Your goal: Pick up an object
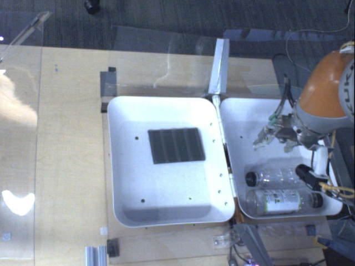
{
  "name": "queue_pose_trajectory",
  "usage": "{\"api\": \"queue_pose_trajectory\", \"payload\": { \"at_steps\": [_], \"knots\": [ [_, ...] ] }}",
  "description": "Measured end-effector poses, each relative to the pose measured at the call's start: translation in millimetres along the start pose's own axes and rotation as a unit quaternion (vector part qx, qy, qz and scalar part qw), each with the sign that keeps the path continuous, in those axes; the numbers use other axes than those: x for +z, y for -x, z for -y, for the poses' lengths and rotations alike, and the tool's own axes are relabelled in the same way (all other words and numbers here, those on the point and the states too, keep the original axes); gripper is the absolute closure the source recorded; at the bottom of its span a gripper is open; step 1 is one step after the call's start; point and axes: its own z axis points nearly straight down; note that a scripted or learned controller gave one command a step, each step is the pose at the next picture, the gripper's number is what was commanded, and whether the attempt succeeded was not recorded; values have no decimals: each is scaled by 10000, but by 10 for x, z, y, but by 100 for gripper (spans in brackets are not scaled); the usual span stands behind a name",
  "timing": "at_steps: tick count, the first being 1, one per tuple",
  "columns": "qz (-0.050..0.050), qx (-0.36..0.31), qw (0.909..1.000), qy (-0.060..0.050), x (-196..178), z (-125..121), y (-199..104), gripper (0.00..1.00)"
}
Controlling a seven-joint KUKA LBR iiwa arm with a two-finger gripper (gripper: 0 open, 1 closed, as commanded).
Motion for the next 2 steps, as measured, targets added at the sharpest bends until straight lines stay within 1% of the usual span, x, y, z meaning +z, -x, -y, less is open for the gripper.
{"api": "queue_pose_trajectory", "payload": {
  "at_steps": [1, 2],
  "knots": [
    [-4, 322, 9995, 6, -259, 273, -479, 0],
    [-8, 166, 9999, 29, 506, 625, -36, 0]
  ]
}}
